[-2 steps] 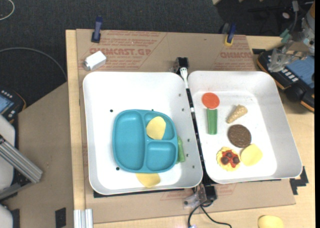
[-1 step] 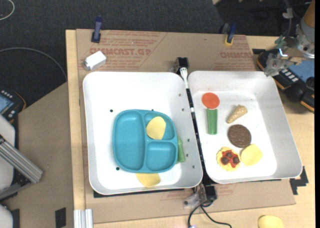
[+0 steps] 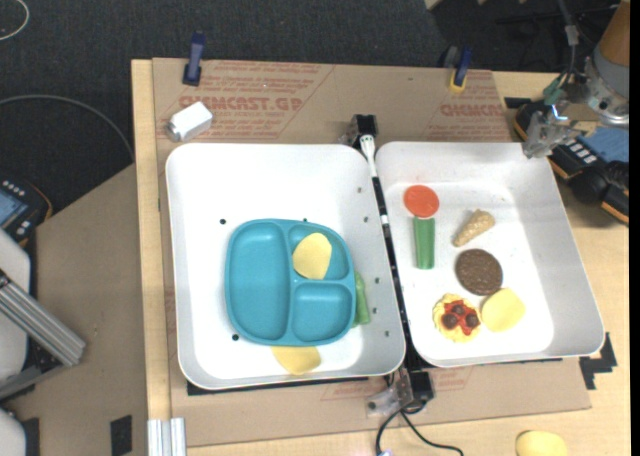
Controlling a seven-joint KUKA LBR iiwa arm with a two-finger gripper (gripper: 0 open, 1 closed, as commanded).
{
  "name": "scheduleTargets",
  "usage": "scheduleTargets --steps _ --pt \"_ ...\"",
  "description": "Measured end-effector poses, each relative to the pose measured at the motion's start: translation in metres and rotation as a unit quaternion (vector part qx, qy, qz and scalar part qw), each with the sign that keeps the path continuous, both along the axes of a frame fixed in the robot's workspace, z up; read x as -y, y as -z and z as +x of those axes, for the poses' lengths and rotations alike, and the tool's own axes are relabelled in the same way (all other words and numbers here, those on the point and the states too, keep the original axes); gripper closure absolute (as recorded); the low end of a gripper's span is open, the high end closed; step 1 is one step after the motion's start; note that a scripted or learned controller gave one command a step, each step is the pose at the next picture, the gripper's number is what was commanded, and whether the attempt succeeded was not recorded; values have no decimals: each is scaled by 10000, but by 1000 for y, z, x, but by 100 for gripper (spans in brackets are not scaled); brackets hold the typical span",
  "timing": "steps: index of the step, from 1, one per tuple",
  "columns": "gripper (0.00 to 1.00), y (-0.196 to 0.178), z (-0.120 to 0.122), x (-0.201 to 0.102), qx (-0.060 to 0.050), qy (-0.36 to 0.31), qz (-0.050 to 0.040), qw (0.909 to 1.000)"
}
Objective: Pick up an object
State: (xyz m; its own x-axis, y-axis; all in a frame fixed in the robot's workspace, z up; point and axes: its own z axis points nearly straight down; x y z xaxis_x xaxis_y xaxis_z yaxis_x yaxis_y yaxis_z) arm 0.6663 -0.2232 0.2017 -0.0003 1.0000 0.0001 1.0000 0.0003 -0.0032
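White plastic bins sit side by side on the bench (image 3: 300,94). In the right bin (image 3: 570,254) we see loose toy foods spread apart, which leaves room to grasp each: an orange-capped green cylinder (image 3: 423,229), a tan cone (image 3: 474,227), a ridged brown disc (image 3: 479,271), a yellow lump (image 3: 503,310). The left bin (image 3: 195,244) holds a smooth teal divided tray (image 3: 285,284). Our hand (image 3: 545,129) hovers at the right bin's far right corner, carrying nothing we can see; we cannot tell its opening.
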Motion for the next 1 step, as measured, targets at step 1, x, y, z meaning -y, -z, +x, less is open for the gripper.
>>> scheduleTargets --steps 1 --pt "100 18 0 0 0 -1 -1 10000"
